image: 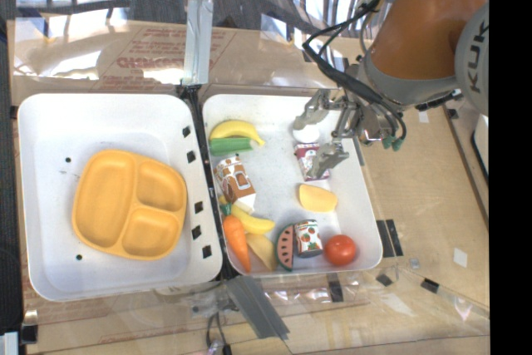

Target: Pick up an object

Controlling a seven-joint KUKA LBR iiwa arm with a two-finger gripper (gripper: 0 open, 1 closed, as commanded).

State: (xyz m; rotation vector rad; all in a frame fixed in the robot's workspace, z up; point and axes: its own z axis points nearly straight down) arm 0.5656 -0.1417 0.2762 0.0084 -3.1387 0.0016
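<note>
My gripper hangs over the upper right part of the right bin, open, with its fingers spread apart. A small white object lies just left of the gap, and a red and white packet lies by the lower finger. Neither is clamped. Further down the bin are a yellow wedge, a tomato, a strawberry carton and a watermelon slice. On the bin's left side are a banana, a green piece, a small house-shaped carton and a carrot.
The left bin holds a yellow divided plate. A black divider runs between the two bins. The arm's orange band and cables reach in over the right bin's top right corner.
</note>
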